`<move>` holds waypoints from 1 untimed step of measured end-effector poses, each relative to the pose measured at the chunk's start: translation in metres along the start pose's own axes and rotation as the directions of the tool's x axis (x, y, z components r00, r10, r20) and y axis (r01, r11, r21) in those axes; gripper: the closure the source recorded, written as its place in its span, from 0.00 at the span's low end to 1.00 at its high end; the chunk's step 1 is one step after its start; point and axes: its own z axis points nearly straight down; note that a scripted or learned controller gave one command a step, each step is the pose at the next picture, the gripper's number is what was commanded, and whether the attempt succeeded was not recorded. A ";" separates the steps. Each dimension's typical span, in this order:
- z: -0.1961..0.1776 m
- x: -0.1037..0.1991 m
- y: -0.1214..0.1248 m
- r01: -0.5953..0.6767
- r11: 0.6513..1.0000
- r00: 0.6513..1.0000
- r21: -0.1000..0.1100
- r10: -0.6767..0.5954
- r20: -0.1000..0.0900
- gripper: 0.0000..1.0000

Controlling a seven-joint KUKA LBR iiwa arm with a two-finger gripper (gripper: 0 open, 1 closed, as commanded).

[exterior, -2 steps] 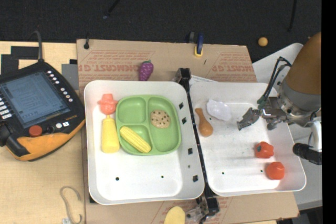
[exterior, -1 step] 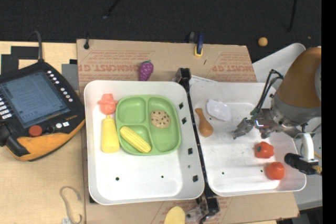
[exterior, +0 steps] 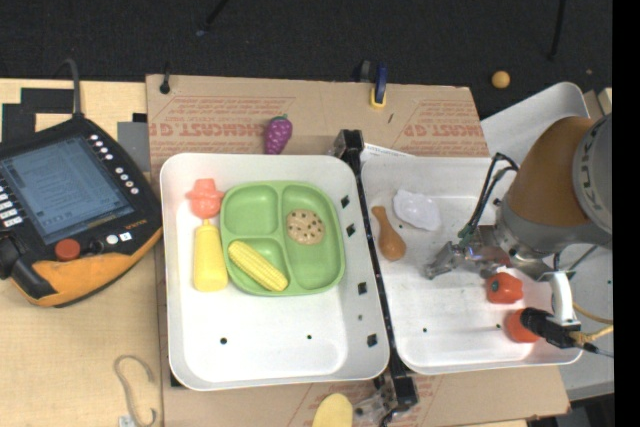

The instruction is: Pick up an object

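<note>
My gripper is low over the right bin, near its middle, with nothing visibly held. Just to its left lies a brown drumstick-shaped toy, and a pale translucent object sits behind that. A red tomato-like toy lies right of the gripper, under the wrist. Another red piece rests at the bin's front right corner. The arm's orange band hangs over the bin's right side.
The left bin holds a green divided plate with a cookie and a corn cob, plus a yellow bottle and a pink toy. Purple grapes lie on the cardboard behind. A teach pendant sits far left.
</note>
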 end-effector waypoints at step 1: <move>-0.013 -0.002 0.000 -0.006 1.000 1.000 -0.003 0.006 0.000 1.00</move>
